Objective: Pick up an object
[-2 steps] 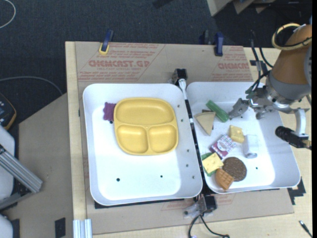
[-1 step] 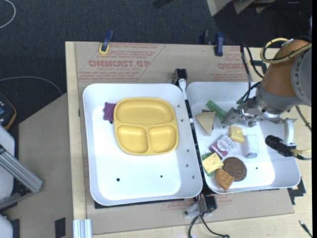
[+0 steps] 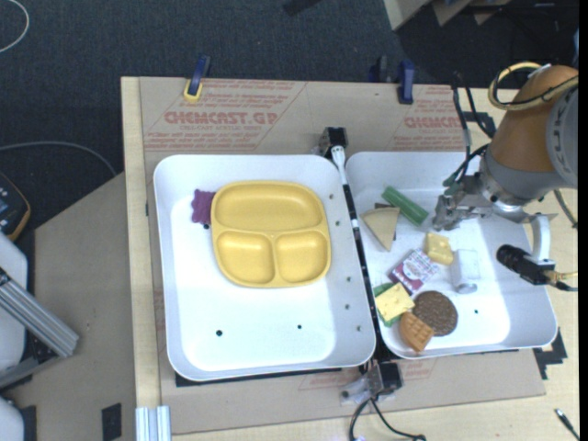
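Looking down on the bench, we see two shallow white bins side by side: the left bin [image 3: 184, 329] and the right bin [image 3: 514, 324]. In the left bin sits a yellow divided plate [image 3: 271, 231] with three compartments, and a small purple piece [image 3: 202, 206] peeks out at its left edge, touching or partly under the rim. The right bin holds the loose objects. A green stick [image 3: 405, 206] lies aslant near the bin's far side, with a pale wedge [image 3: 382, 227] just beside it toward the divider. Nearer the middle we find a small yellow block [image 3: 440, 249], a purple-and-white packet [image 3: 413, 269] and a whitish cylinder [image 3: 468, 270]. At the near side lie a yellow-green slab [image 3: 394, 302], a round brown cookie [image 3: 435, 311] and a waffle-coloured piece [image 3: 415, 333], the last two touching. The arm [image 3: 531, 136] comes in from the right, its orange band above the far right corner of the bin. The gripper [image 3: 448, 211] hangs over the right bin, just beyond the small yellow block and beside the green stick; we cannot tell how it is set, and we see nothing held in it.
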Controlling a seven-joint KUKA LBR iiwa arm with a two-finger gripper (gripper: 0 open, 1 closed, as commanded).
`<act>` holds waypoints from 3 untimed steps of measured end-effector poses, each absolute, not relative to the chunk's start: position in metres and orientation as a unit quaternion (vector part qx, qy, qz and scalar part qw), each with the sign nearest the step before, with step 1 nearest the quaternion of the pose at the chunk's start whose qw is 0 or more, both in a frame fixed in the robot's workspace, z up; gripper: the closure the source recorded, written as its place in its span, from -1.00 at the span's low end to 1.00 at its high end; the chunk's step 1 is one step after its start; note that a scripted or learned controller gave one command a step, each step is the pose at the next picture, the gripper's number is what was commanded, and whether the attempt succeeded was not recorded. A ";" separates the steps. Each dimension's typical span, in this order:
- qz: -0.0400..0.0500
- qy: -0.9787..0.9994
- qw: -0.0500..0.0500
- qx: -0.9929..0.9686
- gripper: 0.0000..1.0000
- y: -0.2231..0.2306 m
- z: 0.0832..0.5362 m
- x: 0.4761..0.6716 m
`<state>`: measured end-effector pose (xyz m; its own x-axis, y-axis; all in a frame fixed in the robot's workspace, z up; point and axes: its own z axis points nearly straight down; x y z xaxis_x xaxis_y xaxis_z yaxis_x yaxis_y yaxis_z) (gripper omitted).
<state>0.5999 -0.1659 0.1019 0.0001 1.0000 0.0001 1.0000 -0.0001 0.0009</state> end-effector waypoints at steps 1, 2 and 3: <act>0.002 0.708 0.004 0.707 1.00 -0.166 0.166 0.606; 0.002 0.708 0.004 0.707 1.00 -0.167 0.220 0.608; 0.000 0.709 -0.002 0.706 1.00 -0.124 0.228 0.588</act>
<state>0.5880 -0.1240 0.2278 -0.0043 1.0000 0.0027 1.0000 0.0043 -0.0023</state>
